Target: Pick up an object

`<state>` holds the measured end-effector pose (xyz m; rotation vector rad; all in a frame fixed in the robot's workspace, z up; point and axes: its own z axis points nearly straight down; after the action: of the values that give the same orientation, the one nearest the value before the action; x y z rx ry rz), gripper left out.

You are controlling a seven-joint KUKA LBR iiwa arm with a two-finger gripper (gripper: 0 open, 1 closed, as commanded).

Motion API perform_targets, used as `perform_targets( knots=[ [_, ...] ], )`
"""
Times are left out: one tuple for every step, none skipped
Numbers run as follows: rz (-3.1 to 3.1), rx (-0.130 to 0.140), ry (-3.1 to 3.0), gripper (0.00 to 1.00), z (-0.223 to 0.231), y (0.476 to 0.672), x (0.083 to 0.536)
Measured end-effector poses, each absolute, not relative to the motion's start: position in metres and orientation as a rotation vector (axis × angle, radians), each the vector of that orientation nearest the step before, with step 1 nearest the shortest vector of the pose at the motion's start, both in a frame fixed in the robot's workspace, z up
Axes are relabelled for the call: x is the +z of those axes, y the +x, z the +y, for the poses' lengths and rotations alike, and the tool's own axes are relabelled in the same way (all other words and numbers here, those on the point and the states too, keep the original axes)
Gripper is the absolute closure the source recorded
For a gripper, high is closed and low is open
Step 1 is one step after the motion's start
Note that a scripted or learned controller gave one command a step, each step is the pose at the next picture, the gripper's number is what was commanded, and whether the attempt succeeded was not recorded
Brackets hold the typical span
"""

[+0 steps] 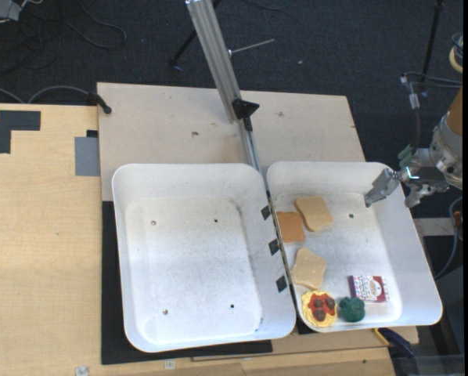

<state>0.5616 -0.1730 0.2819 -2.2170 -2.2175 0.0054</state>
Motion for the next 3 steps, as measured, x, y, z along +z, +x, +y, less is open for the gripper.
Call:
perform_targets(
  knots=[
    [-2.219,0.002,-2.220,0.00,-0.173,0.562,0.284],
    [-2.215,0.007,-2.218,0.00,-0.181,0.557,0.234],
    [-2.215,0.006,-2.217,0.00,-0.180,0.554,0.190]
  ],
)
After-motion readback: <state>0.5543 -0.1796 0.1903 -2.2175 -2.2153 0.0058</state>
